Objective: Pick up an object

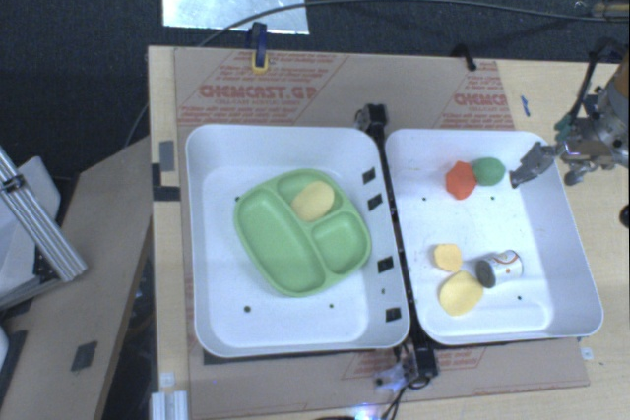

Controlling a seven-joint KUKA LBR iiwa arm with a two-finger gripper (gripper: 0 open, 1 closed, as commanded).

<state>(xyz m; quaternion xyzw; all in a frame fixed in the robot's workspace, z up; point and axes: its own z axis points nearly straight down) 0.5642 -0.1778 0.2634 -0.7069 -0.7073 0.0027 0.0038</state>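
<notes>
While hand (539, 162) hovers (grip state unclear), green ball (488, 171) lies just left, beside red ball (460, 180)

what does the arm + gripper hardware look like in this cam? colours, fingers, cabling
At the view's right edge, the gripper is grey metal: a boxy, cluttered body with a dark, slim finger angled out over the right bin. Teal-green details sit on the body. A thin dark cable runs upward from it. No markings are legible.

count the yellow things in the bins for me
3. One yellow piece lies in the green tray in the left bin; a small one and a bigger one lie low in the right bin. None seems hidden.
</notes>
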